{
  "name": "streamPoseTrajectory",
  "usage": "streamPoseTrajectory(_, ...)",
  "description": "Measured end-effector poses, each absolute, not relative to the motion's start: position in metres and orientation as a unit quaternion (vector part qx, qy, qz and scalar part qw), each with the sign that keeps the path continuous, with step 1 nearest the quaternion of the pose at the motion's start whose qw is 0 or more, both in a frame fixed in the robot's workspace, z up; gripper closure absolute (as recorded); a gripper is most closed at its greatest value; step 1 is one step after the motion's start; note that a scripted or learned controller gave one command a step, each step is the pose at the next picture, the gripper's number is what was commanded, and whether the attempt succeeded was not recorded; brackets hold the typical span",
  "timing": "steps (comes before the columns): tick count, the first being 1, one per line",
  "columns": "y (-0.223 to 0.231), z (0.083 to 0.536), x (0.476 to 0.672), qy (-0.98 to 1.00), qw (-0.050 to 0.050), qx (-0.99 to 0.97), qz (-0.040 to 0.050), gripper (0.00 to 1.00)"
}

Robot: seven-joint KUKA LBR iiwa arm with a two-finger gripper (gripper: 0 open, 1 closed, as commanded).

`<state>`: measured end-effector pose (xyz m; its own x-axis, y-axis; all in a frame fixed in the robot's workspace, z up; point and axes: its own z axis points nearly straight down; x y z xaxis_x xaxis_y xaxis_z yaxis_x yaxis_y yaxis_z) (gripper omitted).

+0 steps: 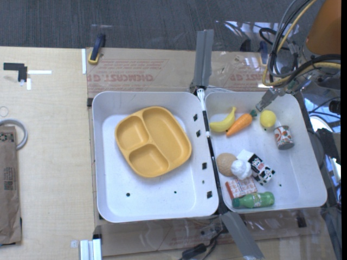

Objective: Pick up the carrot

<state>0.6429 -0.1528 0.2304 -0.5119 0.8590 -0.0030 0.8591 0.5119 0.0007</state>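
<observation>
carrot (239, 124) lies in right bin (303, 161), touching banana (223, 121) | gripper (265, 104) hovers just beside its top end, lemon (268, 118) close, crowding approach | grip state: cannot tell

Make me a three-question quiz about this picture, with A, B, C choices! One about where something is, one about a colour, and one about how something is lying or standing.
1. Where is the carrot?
A. On the yellow plate
B. In the right bin, beside the banana
C. On the bench outside the bins

2. What colour is the bottle?
A. Green
B. Blue
C. Pink

3. How is the can placed?
A. Lying on its side
B. Standing on the plate
C. Stacked on the bottle

Answers:
1. B, it lies next to the banana in the right bin.
2. A, its body is green.
3. A, its side label faces up.
</observation>
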Motion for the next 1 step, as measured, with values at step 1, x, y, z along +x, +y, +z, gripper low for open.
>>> streamPoseTrajectory(1,-0.1526,0.1456,0.6594,0.922,0.001,0.387,-0.0002,0.0)
